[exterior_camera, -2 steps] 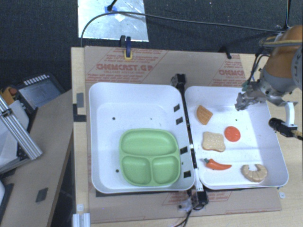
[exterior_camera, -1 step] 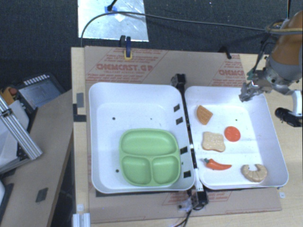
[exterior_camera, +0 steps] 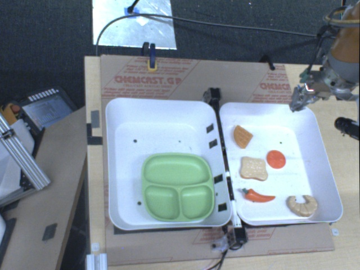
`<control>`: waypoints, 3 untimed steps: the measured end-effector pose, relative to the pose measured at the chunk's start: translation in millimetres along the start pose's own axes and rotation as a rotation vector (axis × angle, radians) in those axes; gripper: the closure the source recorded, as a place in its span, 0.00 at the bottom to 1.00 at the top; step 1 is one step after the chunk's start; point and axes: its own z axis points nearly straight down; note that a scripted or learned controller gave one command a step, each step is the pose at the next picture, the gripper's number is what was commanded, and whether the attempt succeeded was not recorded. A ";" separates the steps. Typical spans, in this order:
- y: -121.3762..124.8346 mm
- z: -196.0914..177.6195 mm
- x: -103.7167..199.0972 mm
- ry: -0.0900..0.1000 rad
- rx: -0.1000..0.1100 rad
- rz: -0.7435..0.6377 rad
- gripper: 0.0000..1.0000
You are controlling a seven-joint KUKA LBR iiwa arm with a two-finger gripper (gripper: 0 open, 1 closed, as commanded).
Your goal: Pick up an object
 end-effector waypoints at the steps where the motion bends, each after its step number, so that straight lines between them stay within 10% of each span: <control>1: -16.3 -8.7 51.5 0.002 0.005 -0.002 1.00; 3: -46.9 -8.2 167.1 0.003 0.005 -0.004 1.00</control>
